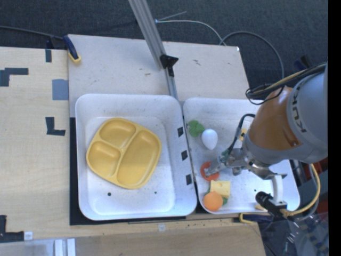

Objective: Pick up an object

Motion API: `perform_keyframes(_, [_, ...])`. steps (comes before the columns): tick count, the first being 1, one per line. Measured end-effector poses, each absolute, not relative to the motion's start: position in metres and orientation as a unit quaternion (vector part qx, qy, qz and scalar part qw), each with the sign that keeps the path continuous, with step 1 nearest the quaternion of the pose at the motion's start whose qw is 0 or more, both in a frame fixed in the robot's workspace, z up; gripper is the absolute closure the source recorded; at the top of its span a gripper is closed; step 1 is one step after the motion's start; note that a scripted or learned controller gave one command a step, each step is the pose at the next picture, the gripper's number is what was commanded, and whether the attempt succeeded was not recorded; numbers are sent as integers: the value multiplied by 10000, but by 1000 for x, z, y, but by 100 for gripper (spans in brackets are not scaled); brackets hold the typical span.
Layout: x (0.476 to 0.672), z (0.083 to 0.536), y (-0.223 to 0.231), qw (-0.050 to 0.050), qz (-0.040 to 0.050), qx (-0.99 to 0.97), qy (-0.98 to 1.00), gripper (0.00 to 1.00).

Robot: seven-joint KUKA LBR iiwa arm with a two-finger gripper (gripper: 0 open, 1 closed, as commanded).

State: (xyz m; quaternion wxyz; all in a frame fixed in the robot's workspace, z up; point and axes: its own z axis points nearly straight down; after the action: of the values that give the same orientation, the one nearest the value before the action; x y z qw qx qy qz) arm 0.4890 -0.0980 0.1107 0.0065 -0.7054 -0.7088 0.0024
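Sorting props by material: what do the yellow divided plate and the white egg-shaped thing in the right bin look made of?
The yellow divided plate looks like moulded plastic: uniform colour, rounded compartment ridges, a soft satin sheen. The white egg-shaped thing looks smooth and hard, probably plastic too; its even, glossy white surface suggests a toy egg, though a real shell cannot be ruled out from this view.

- Right bin: landmark; white, shallow, touching the left bin along its left wall.
- Gripper: low inside the right bin, left of centre, over a red piece.
- White egg: right bin, upper left.
- Green item: just beside the egg, nearer the bin's left wall.
- Yellow block, orange ball: bin's near-left corner, touching.
- Yellow divided plate: in the left bin.
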Motion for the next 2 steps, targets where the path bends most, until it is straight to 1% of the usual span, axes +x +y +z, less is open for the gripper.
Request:
perform_keyframes(1, [492, 124, -102, 27, 11, -7069, -7073, 100])
perform_keyframes(2, [560, 90, -88, -3, -3, -7057, -7085, 100])
